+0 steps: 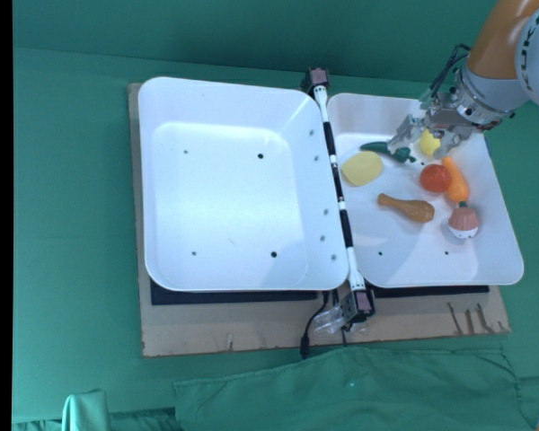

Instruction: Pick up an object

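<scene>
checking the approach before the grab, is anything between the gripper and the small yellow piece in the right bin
Nothing visible does. The gripper hangs right at the small yellow piece, which shows between its fingers. The dark green piece lies close to its left and the red tomato just below, both near neighbours rather than blockers.

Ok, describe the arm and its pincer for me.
The arm is rounded, with light grey casing and an orange band above the wrist. The pincer is a metallic grey block with silver parts and thin dark cables running along it.
</scene>
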`<state>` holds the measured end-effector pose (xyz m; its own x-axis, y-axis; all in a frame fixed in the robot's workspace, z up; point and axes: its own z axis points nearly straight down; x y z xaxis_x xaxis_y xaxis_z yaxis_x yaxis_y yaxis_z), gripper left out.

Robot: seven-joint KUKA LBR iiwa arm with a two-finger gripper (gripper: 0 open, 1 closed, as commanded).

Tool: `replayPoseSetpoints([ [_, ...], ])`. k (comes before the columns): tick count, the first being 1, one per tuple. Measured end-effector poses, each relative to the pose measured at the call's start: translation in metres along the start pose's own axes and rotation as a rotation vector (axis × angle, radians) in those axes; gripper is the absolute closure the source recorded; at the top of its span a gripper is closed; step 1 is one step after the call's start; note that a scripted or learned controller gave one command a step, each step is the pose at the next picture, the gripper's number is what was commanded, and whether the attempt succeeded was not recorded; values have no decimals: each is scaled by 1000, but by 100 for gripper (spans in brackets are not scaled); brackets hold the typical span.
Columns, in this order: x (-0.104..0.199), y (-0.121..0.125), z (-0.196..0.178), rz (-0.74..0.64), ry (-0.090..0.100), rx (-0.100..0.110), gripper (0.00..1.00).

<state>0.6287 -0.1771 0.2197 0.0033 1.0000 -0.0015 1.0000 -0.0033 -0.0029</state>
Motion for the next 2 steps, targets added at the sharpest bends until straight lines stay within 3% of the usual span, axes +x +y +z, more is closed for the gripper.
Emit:
replayPoseSetpoints([
  [1,-2,2,37,0,-2,-8,0],
  [2,-4,4,20,2,-8,-20,100],
])
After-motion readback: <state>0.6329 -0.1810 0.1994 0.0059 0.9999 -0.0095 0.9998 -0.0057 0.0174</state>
